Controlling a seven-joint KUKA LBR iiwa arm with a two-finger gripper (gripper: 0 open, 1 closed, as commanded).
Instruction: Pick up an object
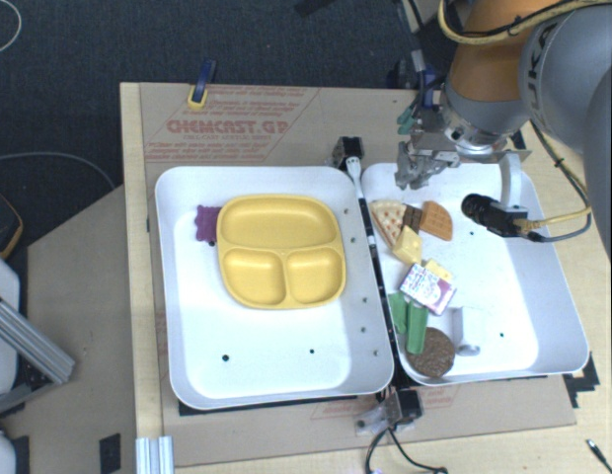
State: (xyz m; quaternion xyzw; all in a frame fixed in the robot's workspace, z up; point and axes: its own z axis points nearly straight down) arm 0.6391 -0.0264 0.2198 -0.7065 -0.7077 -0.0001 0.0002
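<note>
Red block letters printed on the brown board [249, 117] that lies under the bins, just beyond the far rim of the left bin [178, 265], read roughly "CHEMCAST GP"; the last letters are faint, and the smaller red line beneath them is too blurred to make out. The small packet [427, 285] in the right bin [543, 294] carries coloured print, but none of it is legible.

I see the gripper [417, 174] hovering over the right bin's [543, 294] far corner, just above the pizza slice [388, 221]; a yellow divided tray [281, 250] fills the left bin [188, 294].
</note>
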